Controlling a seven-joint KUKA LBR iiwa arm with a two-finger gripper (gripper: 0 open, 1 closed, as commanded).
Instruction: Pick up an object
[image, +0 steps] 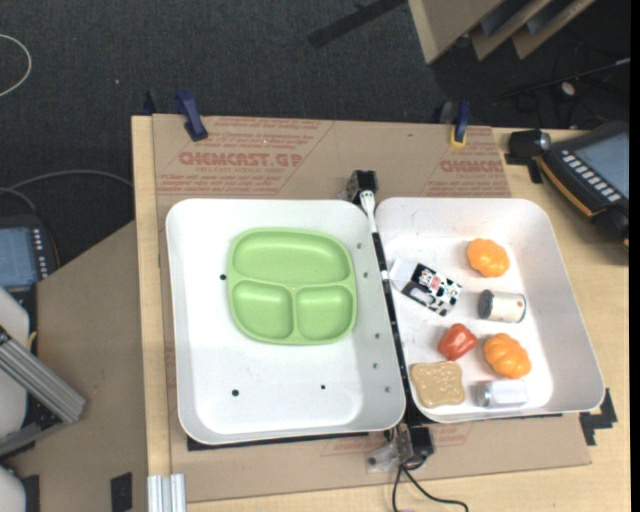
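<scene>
The hand has not picked anything yet, and I cannot tell if it is spread or pressed together.
The picking step has not started. Next the hand must go down over one thing in the right bin (572, 330) on the desk (250, 155) and pinch it. That bin has seven things: two orange balls (488, 257), one red piece (457, 342), one spotted box (430, 287), one small white can (501, 306), one toast slice (437, 383), one pale block (498, 394). The left bin (190, 330) holds one green plate (292, 285).

Arm (gripper incl.) stands clear of bench.
</scene>
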